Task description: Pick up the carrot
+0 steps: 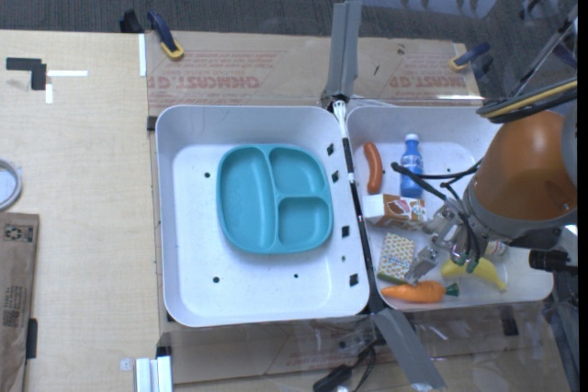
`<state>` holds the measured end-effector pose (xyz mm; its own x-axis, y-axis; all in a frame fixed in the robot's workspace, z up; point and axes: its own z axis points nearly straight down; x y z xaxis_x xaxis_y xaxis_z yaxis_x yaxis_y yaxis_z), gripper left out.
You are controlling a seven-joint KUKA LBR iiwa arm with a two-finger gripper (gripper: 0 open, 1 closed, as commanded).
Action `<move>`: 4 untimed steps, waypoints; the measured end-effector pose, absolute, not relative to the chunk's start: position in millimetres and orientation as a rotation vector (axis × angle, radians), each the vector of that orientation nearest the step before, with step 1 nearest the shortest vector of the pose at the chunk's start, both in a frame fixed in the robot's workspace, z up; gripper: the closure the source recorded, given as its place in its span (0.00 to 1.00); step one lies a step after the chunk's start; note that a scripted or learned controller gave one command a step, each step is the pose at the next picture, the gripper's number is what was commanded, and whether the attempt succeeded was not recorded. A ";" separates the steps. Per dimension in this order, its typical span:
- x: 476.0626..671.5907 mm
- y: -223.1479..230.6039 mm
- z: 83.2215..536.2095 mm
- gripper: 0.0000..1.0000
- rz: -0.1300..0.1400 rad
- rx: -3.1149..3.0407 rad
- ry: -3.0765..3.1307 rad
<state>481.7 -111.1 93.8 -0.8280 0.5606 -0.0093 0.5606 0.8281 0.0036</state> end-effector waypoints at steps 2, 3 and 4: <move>483.1 -110.7 108.4 1.00 0.006 0.927 2.999; 483.1 -110.7 108.3 0.00 0.006 0.927 3.000; 485.2 -111.4 95.5 0.00 0.004 0.336 3.103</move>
